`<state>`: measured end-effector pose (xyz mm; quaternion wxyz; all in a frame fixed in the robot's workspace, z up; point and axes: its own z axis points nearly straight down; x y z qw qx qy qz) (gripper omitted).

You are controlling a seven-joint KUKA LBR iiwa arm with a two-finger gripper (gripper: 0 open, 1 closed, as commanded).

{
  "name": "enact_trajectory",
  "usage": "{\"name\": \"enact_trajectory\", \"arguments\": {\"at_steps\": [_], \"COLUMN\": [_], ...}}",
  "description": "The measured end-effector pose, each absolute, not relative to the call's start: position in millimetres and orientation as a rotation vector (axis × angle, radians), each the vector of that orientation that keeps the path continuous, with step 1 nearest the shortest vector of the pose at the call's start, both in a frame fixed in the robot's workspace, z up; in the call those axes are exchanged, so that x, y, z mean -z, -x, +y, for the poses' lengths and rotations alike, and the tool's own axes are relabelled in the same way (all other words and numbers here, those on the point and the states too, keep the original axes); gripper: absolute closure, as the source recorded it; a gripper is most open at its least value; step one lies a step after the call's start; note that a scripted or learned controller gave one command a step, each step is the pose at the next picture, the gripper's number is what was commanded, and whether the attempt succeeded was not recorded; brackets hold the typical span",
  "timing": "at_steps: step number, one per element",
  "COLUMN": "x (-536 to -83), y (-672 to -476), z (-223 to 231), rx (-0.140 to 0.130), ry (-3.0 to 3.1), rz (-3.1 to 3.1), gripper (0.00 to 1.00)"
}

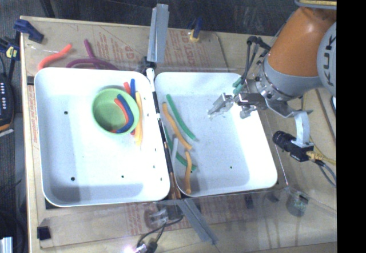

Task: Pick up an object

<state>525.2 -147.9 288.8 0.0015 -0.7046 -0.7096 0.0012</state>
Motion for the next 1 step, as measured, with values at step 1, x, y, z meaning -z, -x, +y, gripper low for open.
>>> {"name": "enact_trajectory", "arguments": {"at_steps": [1], "x": [-154.9], "y": [-546.8], "z": [-96.1], "rx": [-0.002], "ry": [2.178], "rz": [-2.263], "gripper": [0.00]}}
